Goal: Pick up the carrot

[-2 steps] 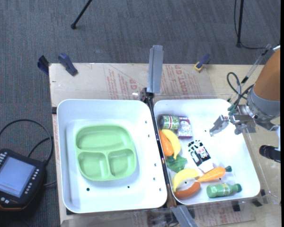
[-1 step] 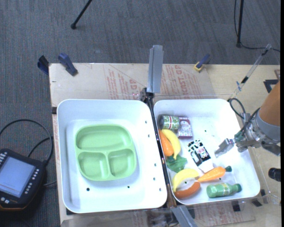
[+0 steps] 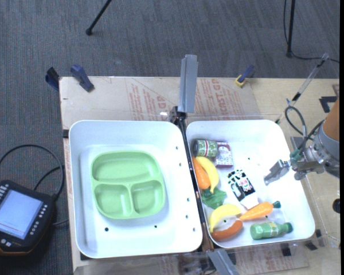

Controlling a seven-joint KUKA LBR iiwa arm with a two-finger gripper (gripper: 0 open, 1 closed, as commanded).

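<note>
Counter [image 3: 120,99]: I see a brown board carrying two shallow white bins side by side, with a grey post standing between them at the far edge.
Left bin [image 3: 80,148]: it holds a green divided plate [image 3: 128,184] with three compartments, nothing on it that I can see.
Right bin [image 3: 275,136]: this is where the clutter is, packed along its left and near sides.
Arm [image 3: 327,145]: it reaches in from the right, low over the right bin's right rim, wrist pointing leftward into the bin.
Jaws [image 3: 275,172]: they sit at the arm's tip over bare bin floor, up and to the right of the carrot and apart from it; I cannot tell whether they are apart or together from here, and I see nothing between them.
Neighbours: a green bottle [image 3: 269,230] lies just beside the carrot on its near side, a banana [image 3: 225,213] at its left tip, a black-and-white carton [image 3: 241,184] just above it.
Carrot [image 3: 255,211]: it lies flat in the near right part of the right bin, orange body running left to right, green top at the right end.
Handling, my guess: a light, stiff plastic toy, smooth and tapered, so apt to slip or roll. I would close across the thicker middle, jaws square to its length.
</note>
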